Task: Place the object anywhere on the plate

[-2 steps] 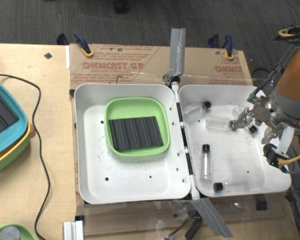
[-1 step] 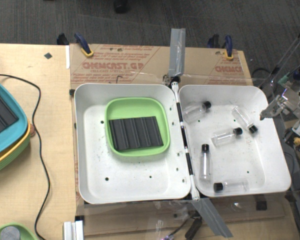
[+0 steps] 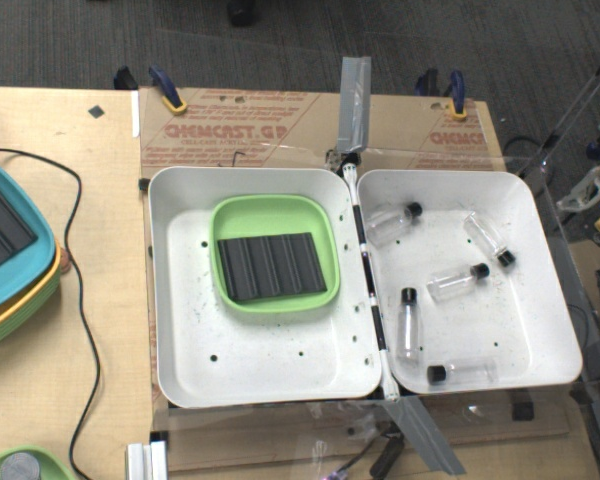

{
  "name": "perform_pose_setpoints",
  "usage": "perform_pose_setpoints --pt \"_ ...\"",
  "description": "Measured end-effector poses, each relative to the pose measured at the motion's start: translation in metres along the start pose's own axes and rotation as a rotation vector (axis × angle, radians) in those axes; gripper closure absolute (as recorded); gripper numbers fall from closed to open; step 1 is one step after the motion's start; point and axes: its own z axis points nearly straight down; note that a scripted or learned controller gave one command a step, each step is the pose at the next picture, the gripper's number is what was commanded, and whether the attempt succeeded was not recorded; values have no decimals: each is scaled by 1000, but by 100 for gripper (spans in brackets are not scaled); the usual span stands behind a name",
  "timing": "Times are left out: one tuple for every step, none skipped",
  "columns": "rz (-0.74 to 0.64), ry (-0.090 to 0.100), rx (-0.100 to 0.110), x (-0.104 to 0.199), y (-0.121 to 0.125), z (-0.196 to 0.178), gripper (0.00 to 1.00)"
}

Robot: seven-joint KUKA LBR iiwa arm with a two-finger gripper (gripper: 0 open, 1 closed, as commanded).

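Note:
A square green plate (image 3: 273, 208) lies in the left white bin (image 3: 180, 308), towards its back. A dark ribbed slab (image 3: 273, 266) rests flat on the plate and covers most of its floor. Several clear vials with black caps lie scattered in the right white bin (image 3: 525, 338): one at the back left (image 3: 392, 222), one at the back right (image 3: 483, 236), one in the middle (image 3: 452, 284), one upright-looking along the left side (image 3: 409, 326), and one near the front wall (image 3: 467, 372).
A stack of teal and green plates (image 3: 10, 258) sits at the far left with a black cable (image 3: 80, 268) beside it. Cardboard (image 3: 240, 123) lies behind the bins, held by two clamps (image 3: 167, 90) (image 3: 457, 96). Grey tape (image 3: 354, 103) runs to the bins' seam.

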Motion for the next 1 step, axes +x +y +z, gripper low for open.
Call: perform_pose_setpoints --pt "220 1 0 7 20 -49 0"
